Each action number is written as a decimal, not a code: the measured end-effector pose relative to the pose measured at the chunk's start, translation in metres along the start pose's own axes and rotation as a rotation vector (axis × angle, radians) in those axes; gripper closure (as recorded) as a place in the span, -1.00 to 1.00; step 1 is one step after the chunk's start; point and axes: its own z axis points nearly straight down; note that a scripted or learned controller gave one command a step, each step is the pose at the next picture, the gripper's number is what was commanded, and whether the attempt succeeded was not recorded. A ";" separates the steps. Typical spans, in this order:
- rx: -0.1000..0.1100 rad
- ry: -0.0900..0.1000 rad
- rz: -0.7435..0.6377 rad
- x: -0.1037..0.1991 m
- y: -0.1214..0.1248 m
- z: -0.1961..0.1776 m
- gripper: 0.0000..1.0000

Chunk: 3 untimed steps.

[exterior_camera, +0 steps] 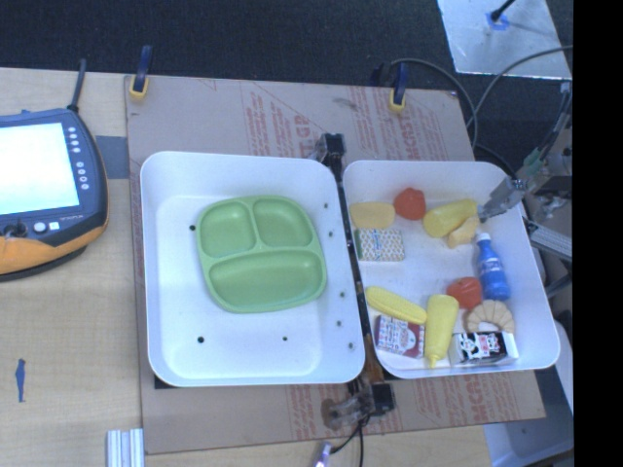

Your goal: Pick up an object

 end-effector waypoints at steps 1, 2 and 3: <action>0.002 -0.001 -0.002 -0.018 0.040 0.107 -1.00; 0.001 0.000 -0.002 -0.019 -0.021 0.172 -1.00; 0.002 -0.002 -0.005 -0.020 -0.021 0.161 1.00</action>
